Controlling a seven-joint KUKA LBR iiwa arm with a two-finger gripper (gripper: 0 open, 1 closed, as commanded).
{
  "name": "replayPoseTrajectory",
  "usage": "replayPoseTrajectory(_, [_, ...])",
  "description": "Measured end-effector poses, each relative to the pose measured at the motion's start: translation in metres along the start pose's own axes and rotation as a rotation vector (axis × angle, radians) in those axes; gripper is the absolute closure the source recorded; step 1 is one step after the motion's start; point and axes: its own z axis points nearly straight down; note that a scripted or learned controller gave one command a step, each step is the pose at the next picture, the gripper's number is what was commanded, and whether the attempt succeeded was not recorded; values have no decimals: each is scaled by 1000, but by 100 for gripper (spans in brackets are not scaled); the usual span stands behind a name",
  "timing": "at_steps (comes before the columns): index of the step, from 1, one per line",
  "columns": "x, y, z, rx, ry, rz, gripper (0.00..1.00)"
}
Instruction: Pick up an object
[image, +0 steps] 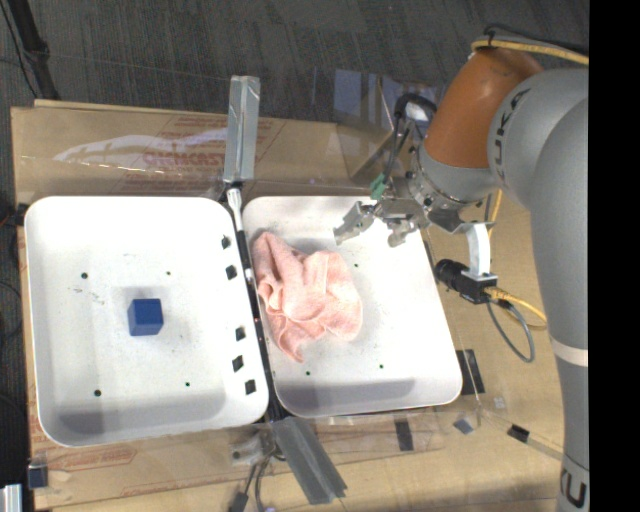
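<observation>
**Soft cloth waits in the right bin, gripper poised above its far side**

The pink cloth (305, 300) lies crumpled in the right bin (420, 340), bunched against that bin's left wall, close to the divider between the 2 bins. It is folded over itself in loose ridges, with a lobe trailing toward the near edge. By the look of it, it is light, limp and not at all fragile; it should give under the fingers and drape when lifted. The best hold is probably on 1 of the raised folds near the middle of the heap, where there is thickness to pinch. A flat margin would likely slip out or let the fingers close on the bin floor.

The gripper (377, 226) hangs over the far part of the right bin, just beyond the cloth's upper right corner and apart from it. Its 2 fingers are spread, with nothing between them. To reach a good fold, it would need to come toward the near left and descend.

In the left bin (60, 300), well apart from all this, sits a small blue cube (146, 316), a stiffer alternative.
</observation>
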Motion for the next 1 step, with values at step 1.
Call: replayPoseTrajectory(1, [0,0,0,0,0,0,0])
